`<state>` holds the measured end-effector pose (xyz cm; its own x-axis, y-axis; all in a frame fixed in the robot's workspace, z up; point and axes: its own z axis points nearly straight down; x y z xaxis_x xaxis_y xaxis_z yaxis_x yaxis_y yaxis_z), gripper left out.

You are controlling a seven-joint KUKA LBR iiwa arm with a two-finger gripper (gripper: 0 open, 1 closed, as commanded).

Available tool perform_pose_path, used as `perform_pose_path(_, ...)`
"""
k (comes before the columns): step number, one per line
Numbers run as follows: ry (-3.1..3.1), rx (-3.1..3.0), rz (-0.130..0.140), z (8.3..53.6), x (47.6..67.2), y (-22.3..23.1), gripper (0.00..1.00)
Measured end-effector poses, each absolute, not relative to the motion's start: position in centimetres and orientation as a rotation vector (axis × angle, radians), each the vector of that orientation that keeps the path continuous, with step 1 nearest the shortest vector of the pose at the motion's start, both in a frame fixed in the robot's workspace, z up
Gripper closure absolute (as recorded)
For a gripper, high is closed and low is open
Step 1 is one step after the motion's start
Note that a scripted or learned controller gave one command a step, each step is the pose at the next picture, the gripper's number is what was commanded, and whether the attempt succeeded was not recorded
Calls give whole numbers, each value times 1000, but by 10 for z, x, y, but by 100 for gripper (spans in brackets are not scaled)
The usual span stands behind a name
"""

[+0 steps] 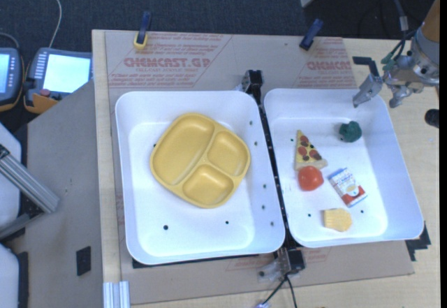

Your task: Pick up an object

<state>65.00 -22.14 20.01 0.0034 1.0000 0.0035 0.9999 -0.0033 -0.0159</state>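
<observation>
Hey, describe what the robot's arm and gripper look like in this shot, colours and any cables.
The gripper is grey metal with two slim, pale fingers. Above it sits a boxy grey wrist section with thin cables, some greenish, looped around it. The arm behind is light grey and rounded, with an orange band near the frame's corner. No markings are readable.

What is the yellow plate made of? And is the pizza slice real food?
The yellow plate looks like moulded plastic: one even colour, a soft sheen, three rounded compartments. The pizza slice is probably a toy, plastic or rubbery, with flat bright colours and neat edges. The picture is too small to be sure.
</observation>
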Motion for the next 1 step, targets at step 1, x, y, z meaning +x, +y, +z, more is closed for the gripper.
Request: perform_pose_path(1, -2222, -2221, 1, 211, 653, -220, 0)
